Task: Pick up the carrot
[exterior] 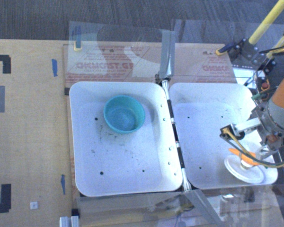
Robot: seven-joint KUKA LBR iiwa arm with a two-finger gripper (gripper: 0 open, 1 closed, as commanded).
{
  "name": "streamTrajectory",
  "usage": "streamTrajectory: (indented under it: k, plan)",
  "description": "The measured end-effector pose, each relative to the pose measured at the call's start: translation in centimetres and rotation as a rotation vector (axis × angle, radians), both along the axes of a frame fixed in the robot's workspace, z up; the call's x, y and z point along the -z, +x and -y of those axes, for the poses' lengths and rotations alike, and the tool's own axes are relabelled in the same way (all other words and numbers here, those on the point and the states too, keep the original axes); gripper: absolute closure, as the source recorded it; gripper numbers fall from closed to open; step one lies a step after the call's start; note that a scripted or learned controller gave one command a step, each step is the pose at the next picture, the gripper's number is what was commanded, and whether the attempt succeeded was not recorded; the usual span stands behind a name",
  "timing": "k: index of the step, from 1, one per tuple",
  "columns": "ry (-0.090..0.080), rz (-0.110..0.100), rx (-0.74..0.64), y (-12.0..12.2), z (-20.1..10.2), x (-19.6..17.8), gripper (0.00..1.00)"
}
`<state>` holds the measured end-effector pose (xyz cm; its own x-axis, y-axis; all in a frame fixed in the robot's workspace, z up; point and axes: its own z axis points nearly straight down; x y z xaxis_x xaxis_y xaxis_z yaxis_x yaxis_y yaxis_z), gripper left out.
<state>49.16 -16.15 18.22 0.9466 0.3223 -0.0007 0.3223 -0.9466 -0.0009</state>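
Observation:
The carrot (242,156) is a small orange piece lying on a white plate (244,173) in the near right corner of the right bin (203,141). My gripper (266,149) hangs at the right edge of that bin, just right of the carrot and over the plate's right side. The wrist and cabling hide the carrot's right end, so I cannot make out whether the gripper touches it.
A teal bowl (124,114) stands upright in the far middle of the left bin (90,164). A raised divider rim (173,136) separates the two bins. Clear panels stand behind the bins.

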Motion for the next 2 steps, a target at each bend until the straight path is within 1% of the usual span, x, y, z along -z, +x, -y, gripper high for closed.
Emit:
streamTrajectory:
  k: [1,2]
  plan:
    - [0.0,-0.002,0.122,-1.2,4.2,-6.8,0.0]
    - [0.01,0.003,0.111,-0.9,5.5,8.7,0.0]
